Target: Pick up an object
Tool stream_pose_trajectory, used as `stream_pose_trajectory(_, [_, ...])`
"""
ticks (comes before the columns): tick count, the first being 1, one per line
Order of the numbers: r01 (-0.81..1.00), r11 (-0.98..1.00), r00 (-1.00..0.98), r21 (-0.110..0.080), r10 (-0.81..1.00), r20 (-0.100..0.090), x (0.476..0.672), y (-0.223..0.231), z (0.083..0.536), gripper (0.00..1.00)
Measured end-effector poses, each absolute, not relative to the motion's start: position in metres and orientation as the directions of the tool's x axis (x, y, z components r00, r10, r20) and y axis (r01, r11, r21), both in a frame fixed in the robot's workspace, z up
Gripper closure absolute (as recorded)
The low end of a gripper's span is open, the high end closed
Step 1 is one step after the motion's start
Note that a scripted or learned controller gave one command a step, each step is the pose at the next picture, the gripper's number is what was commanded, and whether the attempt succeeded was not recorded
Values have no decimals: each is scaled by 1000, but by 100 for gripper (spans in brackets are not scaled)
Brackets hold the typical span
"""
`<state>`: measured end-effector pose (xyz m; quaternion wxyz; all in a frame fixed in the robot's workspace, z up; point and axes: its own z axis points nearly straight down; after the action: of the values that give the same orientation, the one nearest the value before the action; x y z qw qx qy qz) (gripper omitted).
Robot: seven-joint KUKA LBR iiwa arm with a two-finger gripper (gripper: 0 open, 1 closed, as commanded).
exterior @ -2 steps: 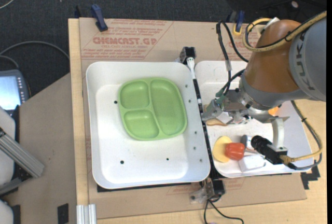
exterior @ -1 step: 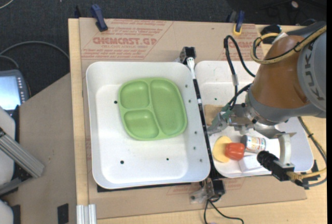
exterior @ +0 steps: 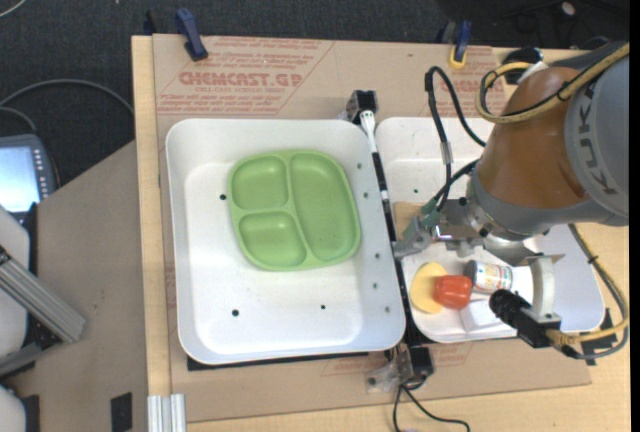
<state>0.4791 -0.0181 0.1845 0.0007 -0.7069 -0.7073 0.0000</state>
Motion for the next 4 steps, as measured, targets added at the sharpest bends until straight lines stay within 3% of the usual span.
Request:
stream_pose_trajectory(1, [1000,3,-3,21,1000,1,481,-10,389,0])
stream_pose_trajectory(2, [1000,7,-7,20,1000,4,486,54,544,0])
stream_pose_trajectory(3, [1000,-3,3,-16,1000,-3,478,39,401,0])
stream_pose_trajectory(4, [1000,12,-12,17,1000,7,479,133,543,0])
